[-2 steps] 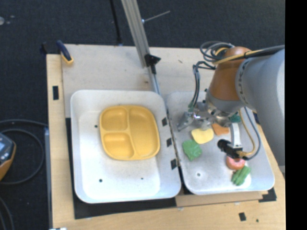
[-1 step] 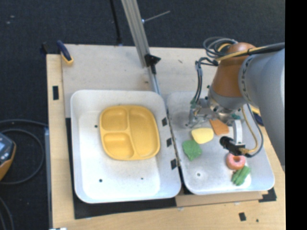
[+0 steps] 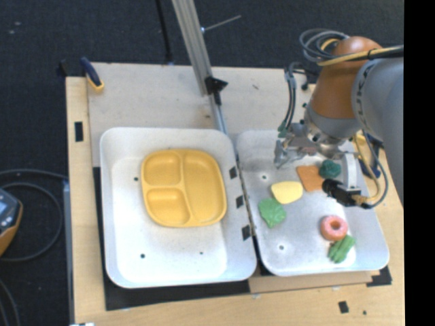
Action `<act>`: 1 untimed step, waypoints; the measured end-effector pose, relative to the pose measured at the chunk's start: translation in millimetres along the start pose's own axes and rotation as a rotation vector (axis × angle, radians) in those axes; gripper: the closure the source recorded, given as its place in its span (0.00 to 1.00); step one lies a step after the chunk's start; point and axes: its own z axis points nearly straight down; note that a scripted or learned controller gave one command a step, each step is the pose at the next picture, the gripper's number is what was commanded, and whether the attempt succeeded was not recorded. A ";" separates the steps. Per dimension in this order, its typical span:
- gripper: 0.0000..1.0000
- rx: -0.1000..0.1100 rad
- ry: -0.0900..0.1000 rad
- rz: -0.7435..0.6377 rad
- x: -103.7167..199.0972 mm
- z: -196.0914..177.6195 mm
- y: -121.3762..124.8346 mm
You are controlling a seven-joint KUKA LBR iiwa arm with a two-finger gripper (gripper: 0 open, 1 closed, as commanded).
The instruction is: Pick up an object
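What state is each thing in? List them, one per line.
yellow tray: flat in the left bin, compartments bare
yellow piece: loose in the right bin
green leaf piece: loose, ungrasped
pink ring: lying flat
green pod: beside the ring
gripper: low over the right bin

Two bins, one tray, six small objects

Two white bins (image 3: 122, 263) (image 3: 370, 250); one yellow divided tray (image 3: 183, 186); one each: yellow piece (image 3: 287, 192), orange piece (image 3: 309, 178), teal piece (image 3: 330, 168), green leaf-shaped piece (image 3: 272, 213), pink ring (image 3: 333, 227), green vegetable-like piece (image 3: 341, 248).
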 end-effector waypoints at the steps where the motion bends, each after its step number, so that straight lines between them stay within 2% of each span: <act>1: 1.00 -0.001 0.000 0.000 -1.7 -54.7 2.0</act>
